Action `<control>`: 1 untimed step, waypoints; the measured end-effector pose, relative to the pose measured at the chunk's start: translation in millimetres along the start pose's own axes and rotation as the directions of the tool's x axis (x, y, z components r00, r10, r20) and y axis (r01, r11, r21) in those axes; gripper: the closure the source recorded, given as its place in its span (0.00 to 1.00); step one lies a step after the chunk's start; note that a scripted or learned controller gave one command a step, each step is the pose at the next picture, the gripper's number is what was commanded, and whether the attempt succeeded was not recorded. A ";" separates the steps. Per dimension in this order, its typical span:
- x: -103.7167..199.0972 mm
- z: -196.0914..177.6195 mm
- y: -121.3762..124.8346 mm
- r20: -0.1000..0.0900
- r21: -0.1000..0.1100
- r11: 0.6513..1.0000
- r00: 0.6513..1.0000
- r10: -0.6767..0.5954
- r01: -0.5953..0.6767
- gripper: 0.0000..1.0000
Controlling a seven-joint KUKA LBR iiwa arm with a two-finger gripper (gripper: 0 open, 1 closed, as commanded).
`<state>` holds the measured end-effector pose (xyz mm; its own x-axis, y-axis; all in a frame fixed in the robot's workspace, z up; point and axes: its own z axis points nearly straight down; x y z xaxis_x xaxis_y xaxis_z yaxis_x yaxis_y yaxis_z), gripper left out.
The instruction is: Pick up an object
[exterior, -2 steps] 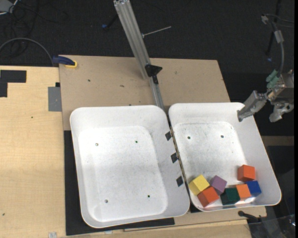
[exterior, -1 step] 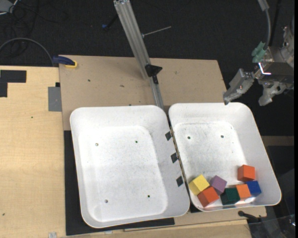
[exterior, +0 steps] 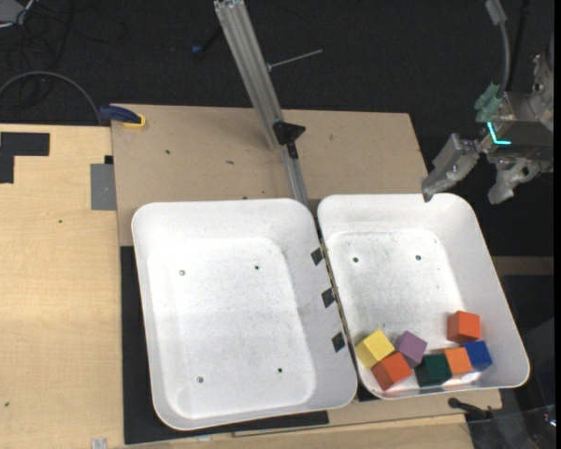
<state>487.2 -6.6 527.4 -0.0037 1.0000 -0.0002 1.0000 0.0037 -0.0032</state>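
My hand point(exterior: 469, 183) hung above the far right corner of the right bin point(exterior: 407, 218), fingers spread apart, released, nothing between them. All the blocks sat clustered in the near right corner of that bin, well apart from my hand: a yellow block point(exterior: 375, 346) touching an orange-red block point(exterior: 391, 370), a purple block point(exterior: 411, 346) just beside them, a green block point(exterior: 434, 369), an orange block point(exterior: 458, 359), a blue block point(exterior: 479, 354), and a red block point(exterior: 464, 325) at the back of the group. The left bin point(exterior: 159, 241) lay alongside on the tabletop point(exterior: 206, 152). No legible writing or brand marks on blocks, bins or hand.
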 end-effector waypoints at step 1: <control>1.1 -9.8 0.7 0.000 0.002 1.000 1.000 -0.009 0.009 1.00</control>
<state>487.9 -5.4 537.2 -0.0130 0.9999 0.0000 0.9999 0.0130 -0.0050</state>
